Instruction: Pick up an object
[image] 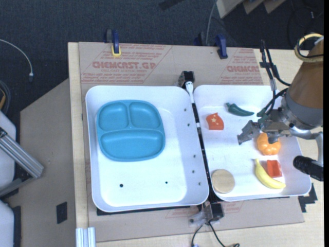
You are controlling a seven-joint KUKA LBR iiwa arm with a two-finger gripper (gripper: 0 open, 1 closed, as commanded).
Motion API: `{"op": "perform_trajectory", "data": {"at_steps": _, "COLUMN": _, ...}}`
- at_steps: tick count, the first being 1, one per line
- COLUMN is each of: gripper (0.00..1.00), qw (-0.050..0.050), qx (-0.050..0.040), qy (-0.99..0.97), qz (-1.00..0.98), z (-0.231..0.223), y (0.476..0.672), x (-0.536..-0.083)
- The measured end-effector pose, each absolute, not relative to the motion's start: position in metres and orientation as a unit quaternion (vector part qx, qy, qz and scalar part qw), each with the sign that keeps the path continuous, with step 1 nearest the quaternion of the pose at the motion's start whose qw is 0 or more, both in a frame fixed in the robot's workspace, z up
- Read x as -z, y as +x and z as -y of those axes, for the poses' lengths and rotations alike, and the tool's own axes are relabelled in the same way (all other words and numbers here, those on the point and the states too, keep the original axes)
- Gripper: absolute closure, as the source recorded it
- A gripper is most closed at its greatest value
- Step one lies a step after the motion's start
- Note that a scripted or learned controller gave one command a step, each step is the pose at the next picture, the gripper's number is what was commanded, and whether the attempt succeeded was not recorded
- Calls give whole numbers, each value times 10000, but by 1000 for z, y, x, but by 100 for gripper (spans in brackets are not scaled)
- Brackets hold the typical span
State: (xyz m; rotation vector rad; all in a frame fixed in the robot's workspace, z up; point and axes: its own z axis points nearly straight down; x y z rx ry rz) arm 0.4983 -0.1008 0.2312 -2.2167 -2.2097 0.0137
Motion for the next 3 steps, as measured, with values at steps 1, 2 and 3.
{"op": "perform_trajectory", "data": {"at_steps": 1, "gripper": 0, "qw": -1, "qx": 1, "qy": -7069, "qz": 7073, "z": 101, "y": 501, "x": -238}}
{"op": "perform_trajectory", "data": {"at_steps": 2, "gripper": 0, "qw": 24, "qx": -12, "qy": -7072, "qz": 7070, "z": 96, "y": 509, "x": -190}}
{"op": "perform_trajectory", "data": {"at_steps": 3, "gripper": 0, "qw": 16, "qx": -7, "qy": -7073, "qz": 7069, "z": 95, "y": 506, "x": -148}}
